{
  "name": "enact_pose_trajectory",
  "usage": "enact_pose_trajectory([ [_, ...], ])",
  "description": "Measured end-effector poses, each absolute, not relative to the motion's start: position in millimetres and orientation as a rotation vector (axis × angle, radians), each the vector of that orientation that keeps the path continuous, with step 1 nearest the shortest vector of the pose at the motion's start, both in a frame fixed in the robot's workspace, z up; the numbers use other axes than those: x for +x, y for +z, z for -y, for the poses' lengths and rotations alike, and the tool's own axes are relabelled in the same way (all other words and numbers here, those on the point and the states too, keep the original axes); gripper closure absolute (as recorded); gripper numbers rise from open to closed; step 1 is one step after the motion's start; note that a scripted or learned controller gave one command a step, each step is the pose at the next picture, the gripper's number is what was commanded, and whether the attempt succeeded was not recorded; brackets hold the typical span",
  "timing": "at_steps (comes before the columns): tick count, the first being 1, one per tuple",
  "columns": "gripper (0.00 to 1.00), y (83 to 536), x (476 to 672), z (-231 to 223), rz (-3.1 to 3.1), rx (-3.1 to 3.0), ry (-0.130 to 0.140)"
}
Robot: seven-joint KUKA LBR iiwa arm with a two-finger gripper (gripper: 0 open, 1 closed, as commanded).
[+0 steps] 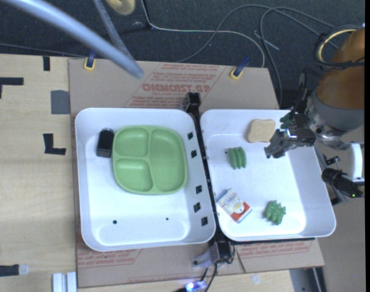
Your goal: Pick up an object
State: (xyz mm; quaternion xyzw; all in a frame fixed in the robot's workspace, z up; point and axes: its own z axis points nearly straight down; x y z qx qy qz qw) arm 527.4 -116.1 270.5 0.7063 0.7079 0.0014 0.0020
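The right bin (307,181) holds a tan bread-like piece (260,130) at its far side. A green ridged pod (236,157) lies near its middle, and a green leafy clump (274,212) sits at the front right. A small white and red packet (233,205) rests by the front left. My gripper (278,143) hangs over the far right of this bin, just right of the tan piece, with dark fingers pointing down and left. Nothing shows between them.
The left bin (94,224) carries a green divided plate (150,159) and a small black block (104,143) beside it. A black divider (199,163) separates the bins. Cables trail across the dark floor behind the bench.
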Motion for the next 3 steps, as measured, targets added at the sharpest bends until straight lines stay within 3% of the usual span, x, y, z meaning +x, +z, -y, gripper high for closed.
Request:
enact_pose_trajectory([
  [1, 1.00, 259, 525.6, 72, -2.227, 2.217, -0.001],
  [3, 1.00, 243, 544.0, -37, -2.230, 2.215, -0.003],
])
